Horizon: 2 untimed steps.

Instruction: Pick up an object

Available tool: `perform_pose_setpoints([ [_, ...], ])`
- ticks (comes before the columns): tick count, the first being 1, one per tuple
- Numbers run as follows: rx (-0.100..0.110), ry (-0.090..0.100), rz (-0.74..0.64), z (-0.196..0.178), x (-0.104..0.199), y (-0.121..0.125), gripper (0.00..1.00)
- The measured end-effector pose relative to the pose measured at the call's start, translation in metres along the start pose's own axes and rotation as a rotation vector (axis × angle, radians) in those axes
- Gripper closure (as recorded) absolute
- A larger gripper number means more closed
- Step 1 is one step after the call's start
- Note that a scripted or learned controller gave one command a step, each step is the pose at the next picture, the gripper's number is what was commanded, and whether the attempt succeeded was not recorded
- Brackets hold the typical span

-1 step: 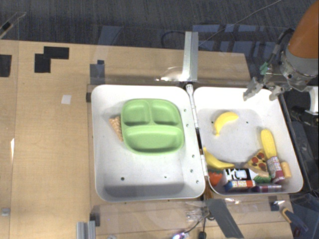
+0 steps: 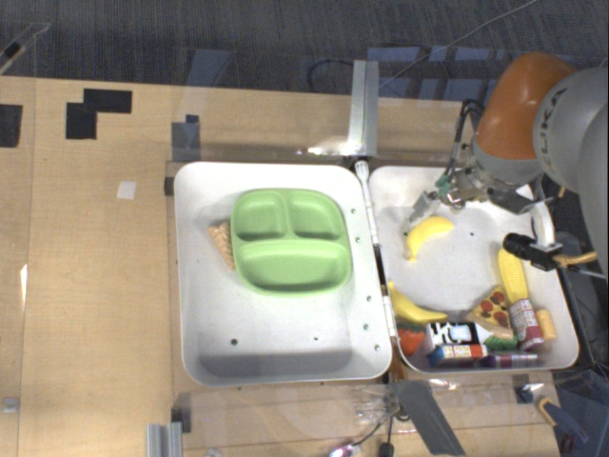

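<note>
My gripper [image 2: 440, 196] hangs over the back part of the right bin [image 2: 473, 255], at the end of the grey arm with the orange band. Just below and left of it a small yellow banana-shaped piece [image 2: 428, 234] lies on the bin floor, apart from the gripper. Nothing shows in the gripper. Along the bin's front and right side lie a longer banana [image 2: 414, 307], a corn cob [image 2: 512, 272], a pizza slice [image 2: 493, 307], a red piece [image 2: 411, 339], a black-and-white box [image 2: 455, 331] and a red-capped bottle [image 2: 529, 322].
The left bin [image 2: 205, 331] holds a green divided plate [image 2: 288, 239] with a tan waffle-like piece [image 2: 221, 244] sticking out under its left edge. A metal divider [image 2: 373, 246] separates the two bins. Wooden bench stretches to the left.
</note>
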State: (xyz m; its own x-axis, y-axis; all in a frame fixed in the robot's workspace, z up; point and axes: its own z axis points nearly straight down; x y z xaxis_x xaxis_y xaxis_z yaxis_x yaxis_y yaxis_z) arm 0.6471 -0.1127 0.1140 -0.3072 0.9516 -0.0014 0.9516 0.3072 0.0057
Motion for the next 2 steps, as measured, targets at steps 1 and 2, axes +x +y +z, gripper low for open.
perform_pose_setpoints([
  [1,-0.01,-0.005,0.029,0.023,0.024,-0.039,0.0],
  [2,-0.017,-0.003,0.027,0.01,0.026,-0.035,1.0],
])
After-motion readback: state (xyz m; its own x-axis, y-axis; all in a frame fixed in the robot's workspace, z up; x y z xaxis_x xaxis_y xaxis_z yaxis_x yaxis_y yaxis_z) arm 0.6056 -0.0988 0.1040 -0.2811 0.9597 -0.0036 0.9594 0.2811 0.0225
